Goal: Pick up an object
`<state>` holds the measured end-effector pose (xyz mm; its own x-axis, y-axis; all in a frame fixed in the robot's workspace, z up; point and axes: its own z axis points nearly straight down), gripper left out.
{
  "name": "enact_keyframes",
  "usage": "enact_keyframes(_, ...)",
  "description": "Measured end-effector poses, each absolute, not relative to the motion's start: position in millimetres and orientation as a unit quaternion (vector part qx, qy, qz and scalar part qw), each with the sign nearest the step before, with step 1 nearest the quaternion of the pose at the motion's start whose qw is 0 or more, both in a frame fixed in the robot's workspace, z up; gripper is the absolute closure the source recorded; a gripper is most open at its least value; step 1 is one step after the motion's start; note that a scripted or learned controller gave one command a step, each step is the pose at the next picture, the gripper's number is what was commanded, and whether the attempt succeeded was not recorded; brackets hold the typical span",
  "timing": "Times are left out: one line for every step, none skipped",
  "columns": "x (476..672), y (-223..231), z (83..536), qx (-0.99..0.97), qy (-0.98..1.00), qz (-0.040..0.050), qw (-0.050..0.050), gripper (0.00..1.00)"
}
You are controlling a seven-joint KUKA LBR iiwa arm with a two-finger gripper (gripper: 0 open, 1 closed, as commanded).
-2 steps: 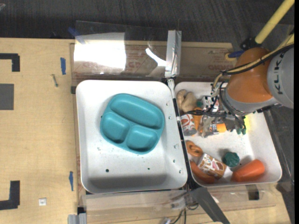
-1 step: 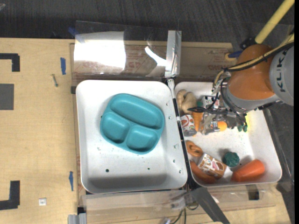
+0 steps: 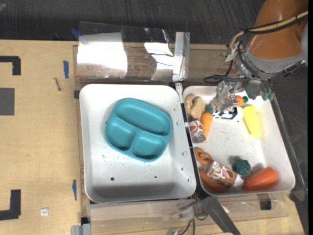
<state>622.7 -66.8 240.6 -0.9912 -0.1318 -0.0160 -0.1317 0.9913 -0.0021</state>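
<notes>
My gripper (image 3: 226, 101) hangs low over the far part of the right bin (image 3: 281, 146), below the arm's orange band. Right beneath it lie a small orange-and-green item (image 3: 239, 100) and a black-and-white card (image 3: 228, 113). A carrot (image 3: 206, 123) lies just to its left, and a yellow piece (image 3: 252, 120) to its right. A beige lumpy piece (image 3: 194, 105) and a small can (image 3: 197, 131) sit along the bin's left wall. Nothing is visibly lifted.
Near the right bin's front edge are a red-orange pepper (image 3: 260, 178), a teal ball (image 3: 241, 167), a printed packet (image 3: 221, 173) and an orange ring (image 3: 203, 156). The left bin (image 3: 93, 170) holds a teal divided plate (image 3: 138, 129).
</notes>
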Motion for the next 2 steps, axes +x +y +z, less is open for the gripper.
enact_keyframes(668.3, -108.4, 246.1, -0.128, 0.992, -0.001, 0.005, 1.0)
enact_keyframes(638.6, -163.0, 220.8, -0.337, 0.942, -0.0003, 0.002, 1.0)
